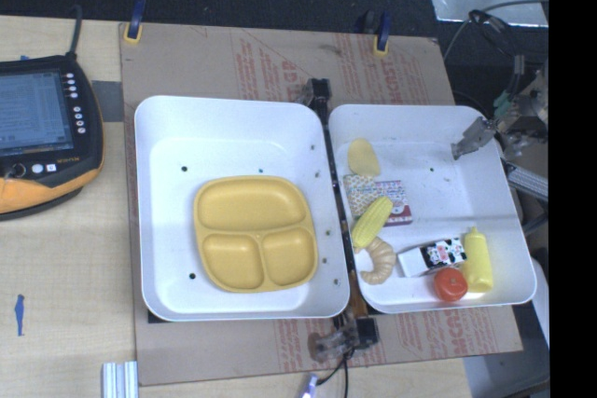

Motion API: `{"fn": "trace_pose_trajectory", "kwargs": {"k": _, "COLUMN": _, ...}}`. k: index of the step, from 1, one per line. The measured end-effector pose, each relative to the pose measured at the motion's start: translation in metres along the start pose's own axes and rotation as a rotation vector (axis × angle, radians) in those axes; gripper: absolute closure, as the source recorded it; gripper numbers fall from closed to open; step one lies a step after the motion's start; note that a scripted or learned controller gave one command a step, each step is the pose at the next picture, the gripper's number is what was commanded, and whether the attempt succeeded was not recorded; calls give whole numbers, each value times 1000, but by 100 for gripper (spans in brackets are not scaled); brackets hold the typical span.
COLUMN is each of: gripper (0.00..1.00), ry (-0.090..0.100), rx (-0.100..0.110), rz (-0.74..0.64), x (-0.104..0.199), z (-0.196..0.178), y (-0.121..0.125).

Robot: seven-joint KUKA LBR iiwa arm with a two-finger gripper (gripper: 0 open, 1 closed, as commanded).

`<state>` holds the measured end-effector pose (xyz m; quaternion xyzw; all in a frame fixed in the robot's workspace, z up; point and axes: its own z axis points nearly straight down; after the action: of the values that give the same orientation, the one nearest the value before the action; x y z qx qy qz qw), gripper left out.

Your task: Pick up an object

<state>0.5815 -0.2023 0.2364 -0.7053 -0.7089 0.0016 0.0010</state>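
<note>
Camera view: end effector [469,143], grip state impossible to tell, sits at the right bin's [422,118] far edge; corn [371,220], bottle [478,258] and tomato [451,284] crowd its near side.

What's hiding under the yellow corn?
The corn lies across a small printed packet in the right bin. The packet's red and patterned edges stick out; the part beneath the corn is covered.

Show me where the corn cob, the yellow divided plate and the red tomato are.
corn cob [371,221], camera view, middle of the cob.
yellow divided plate [254,203], camera view, floor of its large compartment.
red tomato [451,285], camera view, its top.
</note>
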Motion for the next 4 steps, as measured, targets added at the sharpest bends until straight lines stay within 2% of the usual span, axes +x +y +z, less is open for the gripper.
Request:
{"fn": "trace_pose_trajectory", "kwargs": {"k": 1, "gripper": 0, "ry": 1, "rx": 4, "rz": -2, "x": 56, "z": 145, "y": 37}}
{"fn": "trace_pose_trajectory", "kwargs": {"k": 2, "gripper": 0, "ry": -1, "rx": 1, "rz": 0, "x": 3, "z": 145, "y": -75}}
{"fn": "trace_pose_trajectory", "kwargs": {"k": 3, "gripper": 0, "ry": 2, "rx": -3, "rz": 1, "x": 40, "z": 144, "y": 47}}
{"fn": "trace_pose_trajectory", "kwargs": {"k": 4, "gripper": 0, "ry": 1, "rx": -2, "rz": 0, "x": 107, "z": 144, "y": 76}}
